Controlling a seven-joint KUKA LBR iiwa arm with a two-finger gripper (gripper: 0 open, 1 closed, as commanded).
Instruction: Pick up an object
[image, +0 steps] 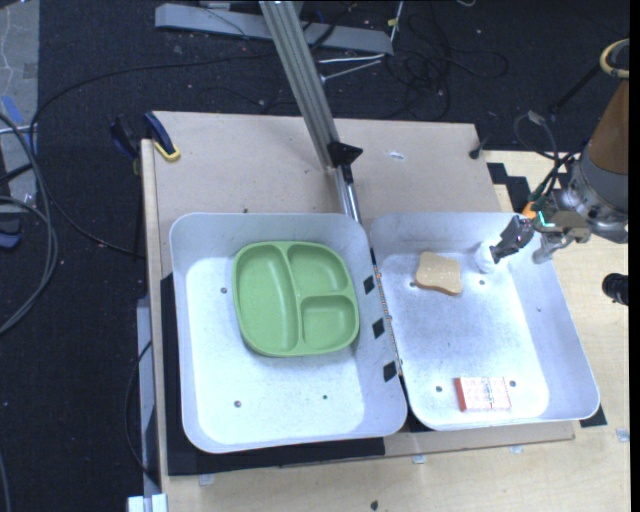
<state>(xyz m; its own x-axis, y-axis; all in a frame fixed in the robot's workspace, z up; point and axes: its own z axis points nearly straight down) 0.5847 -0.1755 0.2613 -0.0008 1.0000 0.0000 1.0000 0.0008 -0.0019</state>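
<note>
a: where's the gripper (505, 248)?
b: over the right bin (560, 330), near its far right corner, just off the far edge. whether it's apart or together i cannot tell.
a: anything in it?
b: nothing seen between them. a small white thing (484, 260) lies just beside the tip.
a: and the objects?
b: toast (439, 273) by the right bin's far edge, a red-and-white packet (482, 393) near its front edge. a green tray (296, 297) sits in the left bin (200, 390).
</note>
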